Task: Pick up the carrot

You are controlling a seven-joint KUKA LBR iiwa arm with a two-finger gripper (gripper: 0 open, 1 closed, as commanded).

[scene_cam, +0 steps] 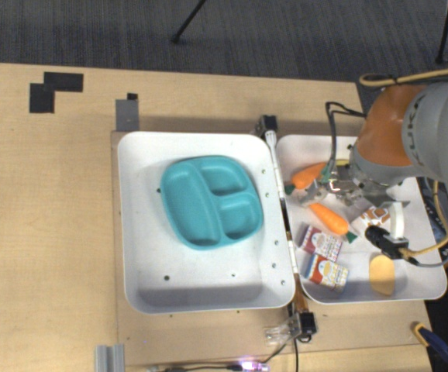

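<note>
Even, bright overhead light, soft shadows, mild glare on white bins, slightly soft focus.

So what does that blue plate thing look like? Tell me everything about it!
The teal plate is a smooth, plastic-looking tray with rounded corners. It has three sunken sections: one big one along its left side and two smaller ones on its right. It lies flat, turned a little askew, in the middle of the left white bin, right side up. It rests on the bin floor, apart from the walls.
</note>
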